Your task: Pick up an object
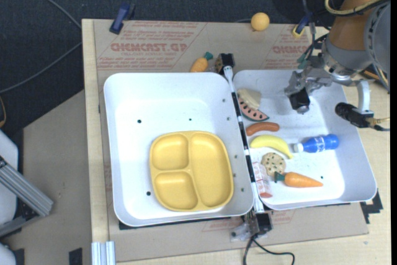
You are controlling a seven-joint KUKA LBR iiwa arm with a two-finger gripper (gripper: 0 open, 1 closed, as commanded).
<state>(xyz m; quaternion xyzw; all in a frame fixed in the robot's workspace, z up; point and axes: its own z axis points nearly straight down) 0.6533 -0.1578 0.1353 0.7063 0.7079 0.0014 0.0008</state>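
Toys crowd the right bin (pixel 353 186): a watermelon slice (pixel 254 113), sausage (pixel 262 128), banana (pixel 272 144), blue bottle (pixel 317 144), cookie (pixel 273 162) and carrot (pixel 302 180). The gripper (pixel 300 100) hovers over bare floor near that bin's top; I cannot tell how its fingers stand, and nothing shows between them. A descent here would likely close on nothing, since every toy lies off to the side.

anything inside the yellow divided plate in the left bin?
Nothing visible in the yellow divided plate: all three compartments look bare. It lies flat in the left bin, so whatever is under it is covered.
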